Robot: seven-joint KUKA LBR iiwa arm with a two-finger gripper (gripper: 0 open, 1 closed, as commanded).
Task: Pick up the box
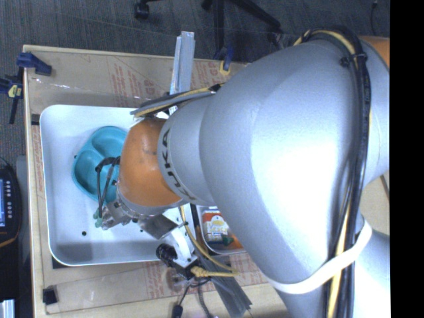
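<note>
I see the bench as a tan cardboard-covered surface with red printing, running from the upper left of the frame down to the lower centre. On it, at the left, sits a shallow white bin. Just right of it, at lower centre, I make out the corner of a second bin.

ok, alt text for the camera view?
The grey arm with its orange band reaches from the right over the left bin, above a teal object. A small box lies in the right bin, partly hidden.
</note>
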